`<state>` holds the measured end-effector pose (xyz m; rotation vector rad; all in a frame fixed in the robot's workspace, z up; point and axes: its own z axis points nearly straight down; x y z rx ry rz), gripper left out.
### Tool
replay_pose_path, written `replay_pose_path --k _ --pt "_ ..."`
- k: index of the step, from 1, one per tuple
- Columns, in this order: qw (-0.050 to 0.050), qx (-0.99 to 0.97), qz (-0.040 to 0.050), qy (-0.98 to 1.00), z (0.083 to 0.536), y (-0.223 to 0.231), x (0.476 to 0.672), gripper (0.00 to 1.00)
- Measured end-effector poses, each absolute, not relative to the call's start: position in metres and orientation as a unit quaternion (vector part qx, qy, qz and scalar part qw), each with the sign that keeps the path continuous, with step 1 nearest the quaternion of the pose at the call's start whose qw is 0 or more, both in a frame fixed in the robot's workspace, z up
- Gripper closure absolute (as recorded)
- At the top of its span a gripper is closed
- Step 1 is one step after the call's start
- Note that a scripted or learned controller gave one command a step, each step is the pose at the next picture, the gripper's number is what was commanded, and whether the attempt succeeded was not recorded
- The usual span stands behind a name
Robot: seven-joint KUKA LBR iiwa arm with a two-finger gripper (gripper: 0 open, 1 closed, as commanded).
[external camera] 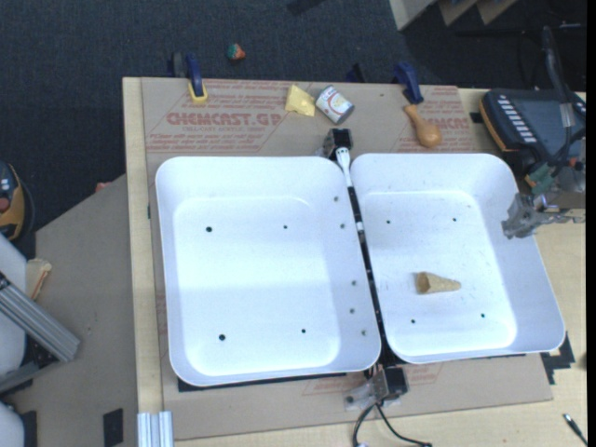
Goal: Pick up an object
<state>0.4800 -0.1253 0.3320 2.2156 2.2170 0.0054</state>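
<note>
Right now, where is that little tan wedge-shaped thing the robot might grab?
The tan wedge lies in the right-hand bin, toward its near edge, with the gripper off at the bin's right rim.

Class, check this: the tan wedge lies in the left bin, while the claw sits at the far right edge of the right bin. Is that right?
One error: the wedge lies in the right bin, not the left bin. The rest holds: the claw sits at the right bin's far right edge, as the camera view shows.

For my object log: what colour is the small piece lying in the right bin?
Tan, light brown; the wedge-shaped piece shows clearly in the camera view.
</note>
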Motion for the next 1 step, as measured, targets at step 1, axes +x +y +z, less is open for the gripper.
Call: replay_pose_path --k 1 --pt "-0.004 0.705 -0.0017 0.709 0.2586 -0.0594 0.4786 1.00"
